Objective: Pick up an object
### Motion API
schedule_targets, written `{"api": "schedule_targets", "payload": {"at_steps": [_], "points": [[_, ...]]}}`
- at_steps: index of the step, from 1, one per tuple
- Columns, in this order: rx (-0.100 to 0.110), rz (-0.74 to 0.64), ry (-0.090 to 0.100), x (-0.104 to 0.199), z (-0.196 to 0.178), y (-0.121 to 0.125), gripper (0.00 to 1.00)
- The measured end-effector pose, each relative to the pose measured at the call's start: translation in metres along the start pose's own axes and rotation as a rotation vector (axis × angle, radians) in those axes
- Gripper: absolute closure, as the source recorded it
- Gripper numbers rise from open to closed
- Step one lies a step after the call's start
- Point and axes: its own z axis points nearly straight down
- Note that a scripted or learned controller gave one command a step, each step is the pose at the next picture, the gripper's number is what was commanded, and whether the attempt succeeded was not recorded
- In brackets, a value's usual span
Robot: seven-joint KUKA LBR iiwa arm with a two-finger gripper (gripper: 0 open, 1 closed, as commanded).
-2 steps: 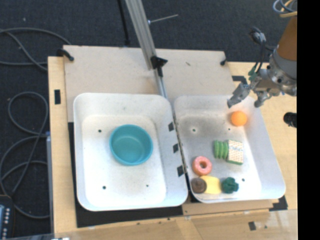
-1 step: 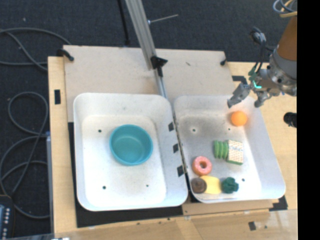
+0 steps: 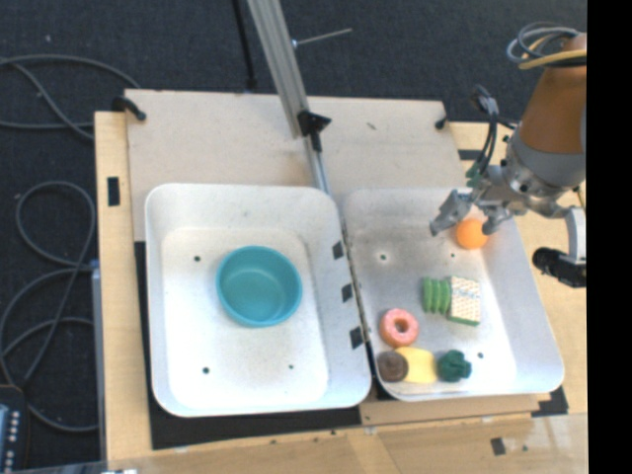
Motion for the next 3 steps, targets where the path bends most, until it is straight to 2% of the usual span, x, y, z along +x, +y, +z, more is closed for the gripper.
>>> {"api": "schedule_targets", "payload": {"at_steps": [1,2,3], "points": [[-0.002,0.001,-0.001,0.000,0.043,0.002,0.00],[0.000,-0.001,-0.001,0.004,0.102,0.008,0.00],[-0.009,0.000,0.000,0.003,0.087,0.010,1.00]]}}
